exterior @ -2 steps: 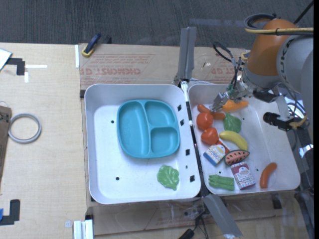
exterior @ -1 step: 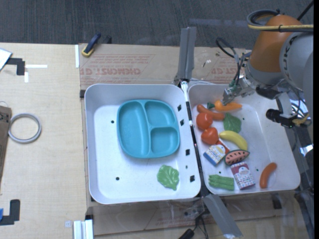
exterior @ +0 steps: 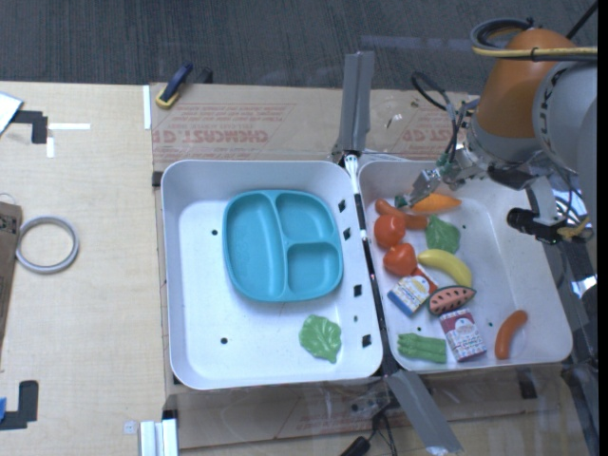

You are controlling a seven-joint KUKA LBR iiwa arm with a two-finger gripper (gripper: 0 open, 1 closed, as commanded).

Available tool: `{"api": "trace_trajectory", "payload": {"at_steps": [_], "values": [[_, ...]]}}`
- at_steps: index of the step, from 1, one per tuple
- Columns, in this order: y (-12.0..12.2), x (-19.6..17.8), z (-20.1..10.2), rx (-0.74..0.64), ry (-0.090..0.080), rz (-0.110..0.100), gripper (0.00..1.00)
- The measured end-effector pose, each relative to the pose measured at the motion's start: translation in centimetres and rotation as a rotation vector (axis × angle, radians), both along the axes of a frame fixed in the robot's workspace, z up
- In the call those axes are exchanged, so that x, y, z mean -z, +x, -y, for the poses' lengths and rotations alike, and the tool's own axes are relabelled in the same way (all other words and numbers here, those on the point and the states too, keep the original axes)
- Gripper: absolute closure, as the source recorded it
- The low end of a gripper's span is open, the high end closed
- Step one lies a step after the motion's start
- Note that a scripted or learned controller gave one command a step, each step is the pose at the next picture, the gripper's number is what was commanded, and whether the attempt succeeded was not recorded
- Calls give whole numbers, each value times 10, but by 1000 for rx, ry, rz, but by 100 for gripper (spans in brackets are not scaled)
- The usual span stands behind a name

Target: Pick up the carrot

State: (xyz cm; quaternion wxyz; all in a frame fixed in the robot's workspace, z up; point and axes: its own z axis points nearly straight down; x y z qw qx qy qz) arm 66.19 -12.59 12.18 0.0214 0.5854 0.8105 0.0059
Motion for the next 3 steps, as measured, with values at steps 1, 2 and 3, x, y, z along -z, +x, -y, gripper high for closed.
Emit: {"api": "trace_trajectory", "payload": {"at_steps": [1,2,3], "values": [[-10,28,-10,-165,10,-40,0],[-11,18,-9,-162,11,-41,100],[-44,-70,-77,-329,7,-42,100]]}}
